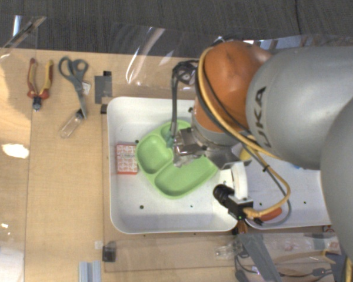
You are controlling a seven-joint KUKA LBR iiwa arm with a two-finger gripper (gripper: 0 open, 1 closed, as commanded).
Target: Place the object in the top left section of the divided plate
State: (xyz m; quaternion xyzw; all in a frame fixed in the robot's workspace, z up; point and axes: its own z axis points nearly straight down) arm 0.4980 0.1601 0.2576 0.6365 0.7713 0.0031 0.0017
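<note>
A green divided plate (167, 163) lies tilted in the left white bin (126, 210). Its left section and its lower section show bare green. My gripper (182, 148) hangs over the plate's upper right part, where the sections meet, and the big grey arm with its orange band (232, 78) covers that part of the plate. No object shows between the metal fingers from this angle, and whatever lies under the wrist is hidden.
A small red-and-white patterned card (125, 158) lies in the left bin just left of the plate. Pliers (38, 82) and scissors (75, 87) rest on the wooden bench at upper left. The right bin (300, 198) sits mostly under the arm, with an orange thing (272, 213) at its front.
</note>
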